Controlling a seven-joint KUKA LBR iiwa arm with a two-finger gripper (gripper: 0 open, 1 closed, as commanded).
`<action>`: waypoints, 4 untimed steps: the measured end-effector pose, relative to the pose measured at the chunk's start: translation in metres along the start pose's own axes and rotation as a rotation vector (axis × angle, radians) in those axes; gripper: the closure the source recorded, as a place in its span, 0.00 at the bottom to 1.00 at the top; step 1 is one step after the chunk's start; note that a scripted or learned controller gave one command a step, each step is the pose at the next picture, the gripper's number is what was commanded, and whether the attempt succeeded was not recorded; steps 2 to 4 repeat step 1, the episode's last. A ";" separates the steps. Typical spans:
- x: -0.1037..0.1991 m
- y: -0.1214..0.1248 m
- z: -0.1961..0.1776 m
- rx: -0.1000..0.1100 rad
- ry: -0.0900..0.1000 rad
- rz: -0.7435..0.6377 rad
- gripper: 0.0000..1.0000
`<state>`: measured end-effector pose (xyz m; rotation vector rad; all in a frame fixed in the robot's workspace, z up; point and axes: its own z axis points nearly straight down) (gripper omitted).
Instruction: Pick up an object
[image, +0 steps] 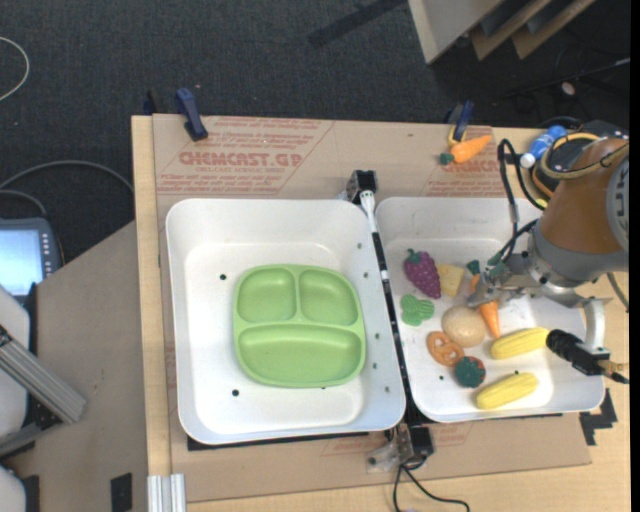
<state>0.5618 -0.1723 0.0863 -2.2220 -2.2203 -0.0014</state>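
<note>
Two white bins sit side by side on the brown surface. The left bin holds a green divided plate, lying flat near its middle. The right bin holds a cluster of toy foods: purple grapes toward the upper left, a pale yellow cheese wedge just beside them, a green leafy piece below the grapes, a tan round potato near the centre, an orange slice touching its lower left, a dark green broccoli below that, a small carrot just right of the potato, and two yellow corn cobs, one right of the potato and the other near the bin's front edge. The arm reaches in from the right, its orange band above the grey wrist, and the claw hangs low over the bin between the cheese and the carrot, just above the potato. The claw is small and dark against the toys, so I cannot tell whether it is spread or pinching anything. Another toy carrot lies on the surface beyond the right bin, next to a blue clamp; a second blue clamp sits at the far left edge.
</note>
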 end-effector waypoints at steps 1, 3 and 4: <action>0.121 0.015 -0.105 -0.013 0.003 -0.015 1.00; 0.121 0.015 -0.105 -0.013 0.003 -0.015 1.00; 0.121 0.015 -0.105 -0.013 0.003 -0.015 1.00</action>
